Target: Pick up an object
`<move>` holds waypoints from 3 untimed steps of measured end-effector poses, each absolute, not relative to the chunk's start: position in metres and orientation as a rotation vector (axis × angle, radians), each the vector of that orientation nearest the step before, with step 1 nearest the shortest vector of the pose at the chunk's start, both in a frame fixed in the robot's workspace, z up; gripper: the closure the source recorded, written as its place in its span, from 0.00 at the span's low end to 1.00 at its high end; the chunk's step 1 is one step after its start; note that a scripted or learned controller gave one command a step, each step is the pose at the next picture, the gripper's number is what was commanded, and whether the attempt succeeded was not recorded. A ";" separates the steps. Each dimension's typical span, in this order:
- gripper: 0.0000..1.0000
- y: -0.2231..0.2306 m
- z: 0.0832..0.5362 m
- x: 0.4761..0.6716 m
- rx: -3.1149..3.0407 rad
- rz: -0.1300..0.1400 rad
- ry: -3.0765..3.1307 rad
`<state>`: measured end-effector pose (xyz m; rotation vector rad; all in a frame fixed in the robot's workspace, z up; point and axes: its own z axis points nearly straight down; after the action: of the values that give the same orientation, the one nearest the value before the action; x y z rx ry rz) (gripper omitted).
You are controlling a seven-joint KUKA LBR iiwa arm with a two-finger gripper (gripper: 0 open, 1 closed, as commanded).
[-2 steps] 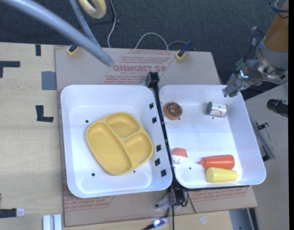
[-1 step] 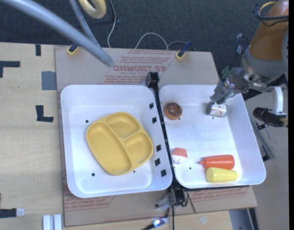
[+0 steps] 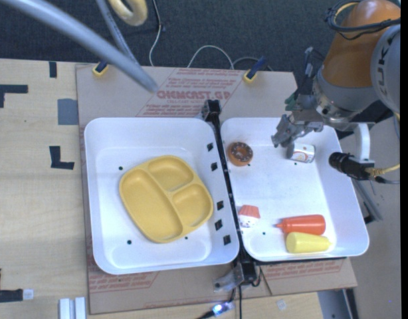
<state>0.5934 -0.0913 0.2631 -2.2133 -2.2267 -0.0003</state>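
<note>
One camera hangs fixed above the bench (image 3: 31,178), looking down at a slant from the near side toward the far dark floor. It stands far enough back to take in the left bin (image 3: 104,244) and the right bin (image 3: 353,238) whole.

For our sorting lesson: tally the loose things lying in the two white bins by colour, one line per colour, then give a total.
Yellow: 2, the divided plate and the yellow block
Orange: 1, the carrot
Brown: 1, the doughnut
Red and white: 1, the small piece
White: 1, the small can
Total: 6
</note>
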 end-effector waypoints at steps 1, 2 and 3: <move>1.00 -0.048 0.253 0.574 -2.214 0.003 -2.224; 1.00 -0.004 0.239 0.561 -2.215 0.004 -2.224; 1.00 0.046 0.225 0.544 -2.213 0.004 -2.225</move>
<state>0.5444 0.0456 0.2250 -2.2130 -2.2251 0.0040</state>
